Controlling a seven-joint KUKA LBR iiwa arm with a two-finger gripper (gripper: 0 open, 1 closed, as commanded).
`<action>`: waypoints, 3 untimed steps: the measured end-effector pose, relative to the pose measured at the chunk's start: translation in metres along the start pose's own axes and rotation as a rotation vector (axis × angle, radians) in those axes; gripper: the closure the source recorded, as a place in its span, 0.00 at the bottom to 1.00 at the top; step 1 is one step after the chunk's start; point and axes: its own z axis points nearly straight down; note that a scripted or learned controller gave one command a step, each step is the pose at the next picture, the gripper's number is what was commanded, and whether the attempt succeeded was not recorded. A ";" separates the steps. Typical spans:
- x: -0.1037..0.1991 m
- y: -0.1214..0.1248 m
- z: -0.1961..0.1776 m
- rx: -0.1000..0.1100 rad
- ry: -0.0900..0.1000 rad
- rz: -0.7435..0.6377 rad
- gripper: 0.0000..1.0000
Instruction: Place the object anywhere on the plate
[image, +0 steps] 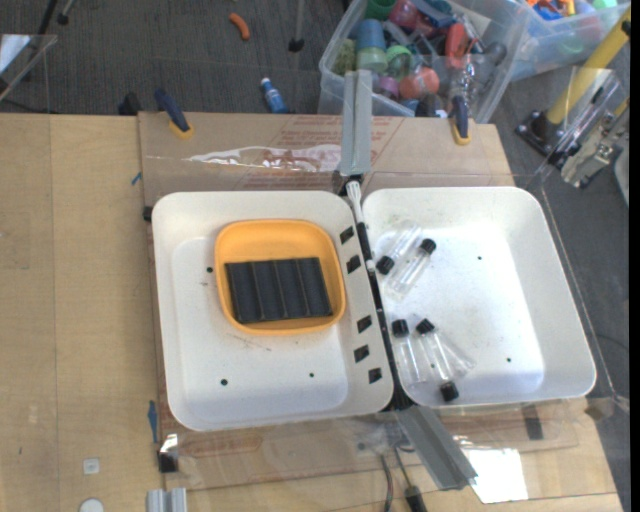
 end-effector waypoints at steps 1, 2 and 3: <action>0.006 -0.004 -0.094 -0.001 -0.001 -0.322 1.00; -0.001 0.001 -0.095 -0.001 -0.001 -0.556 1.00; -0.009 0.006 -0.095 -0.002 -0.001 -0.856 1.00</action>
